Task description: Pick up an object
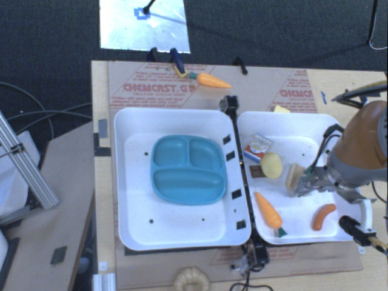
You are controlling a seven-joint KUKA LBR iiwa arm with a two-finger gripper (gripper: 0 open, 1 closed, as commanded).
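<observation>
The right bin (315, 132) holds several objects. A yellow lemon-like fruit (272, 165) lies left of centre, with a clear packet with red print (259, 145) behind it and a small brown piece (256, 171) at its left. A tan block (294, 177) stands just right of the fruit. An orange carrot (268, 209) lies at the front left and a reddish sausage (323, 217) at the front right. My gripper (306, 185) is low in the right bin, right against the tan block's right side, with the sausage in front of it.
The left bin (130, 162) holds a blue divided plate (188, 168). A second carrot (210, 80) lies on the cardboard behind the bins. A yellow piece (280, 109) sits at the right bin's back rim. The arm's orange band (364, 139) hangs over the right bin's right side.
</observation>
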